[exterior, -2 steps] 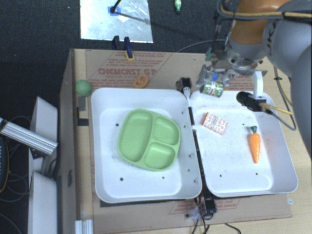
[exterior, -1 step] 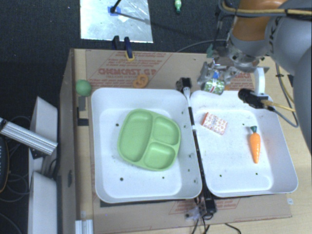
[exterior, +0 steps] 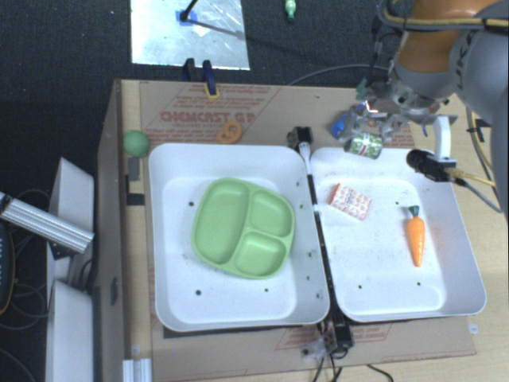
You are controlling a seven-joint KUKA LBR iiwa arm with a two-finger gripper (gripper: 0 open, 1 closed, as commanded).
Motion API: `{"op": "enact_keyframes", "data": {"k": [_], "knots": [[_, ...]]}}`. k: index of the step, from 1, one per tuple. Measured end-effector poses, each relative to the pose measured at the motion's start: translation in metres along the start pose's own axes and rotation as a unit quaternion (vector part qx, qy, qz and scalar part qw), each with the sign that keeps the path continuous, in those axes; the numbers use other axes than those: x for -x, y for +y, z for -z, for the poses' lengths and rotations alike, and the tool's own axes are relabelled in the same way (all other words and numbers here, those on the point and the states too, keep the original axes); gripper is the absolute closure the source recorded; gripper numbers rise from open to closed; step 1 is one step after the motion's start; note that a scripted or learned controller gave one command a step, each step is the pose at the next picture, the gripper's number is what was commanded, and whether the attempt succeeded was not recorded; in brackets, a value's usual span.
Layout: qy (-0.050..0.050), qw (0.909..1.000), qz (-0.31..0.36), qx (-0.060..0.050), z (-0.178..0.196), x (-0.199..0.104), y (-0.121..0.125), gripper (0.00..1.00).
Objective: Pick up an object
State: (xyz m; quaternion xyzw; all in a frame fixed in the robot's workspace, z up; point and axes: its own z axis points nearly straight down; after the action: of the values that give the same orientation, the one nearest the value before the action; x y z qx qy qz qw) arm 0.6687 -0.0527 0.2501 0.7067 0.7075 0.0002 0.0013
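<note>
My gripper (exterior: pixel 371 134) hangs over the far rim of the right bin (exterior: pixel 461 293), near its left corner. A small green and white can (exterior: pixel 367 145) sits tilted between its fingertips, and the fingers are shut on it. A small blue piece (exterior: pixel 340 126) shows just left of the fingers. Inside the right bin lie an orange carrot (exterior: pixel 416 241) at the right and a red and white packet (exterior: pixel 350 201) at the far left. A light green divided plate (exterior: pixel 242 228) rests in the left bin (exterior: pixel 171 293).
On the cardboard behind the bins lie a green ball (exterior: pixel 136 142) at the left and a small orange ring-shaped piece (exterior: pixel 229 132). A black clip (exterior: pixel 301 138) stands at the far end of the seam between the bins.
</note>
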Motion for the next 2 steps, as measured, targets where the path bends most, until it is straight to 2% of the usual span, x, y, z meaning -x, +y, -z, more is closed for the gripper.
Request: {"op": "enact_keyframes", "data": {"k": [1,2], "knots": [[0.001,1.0000,0.002,0.000,0.002,-0.035,0.000,1.00],[0.001,1.0000,0.002,0.000,0.004,-0.048,0.000,1.00]]}}
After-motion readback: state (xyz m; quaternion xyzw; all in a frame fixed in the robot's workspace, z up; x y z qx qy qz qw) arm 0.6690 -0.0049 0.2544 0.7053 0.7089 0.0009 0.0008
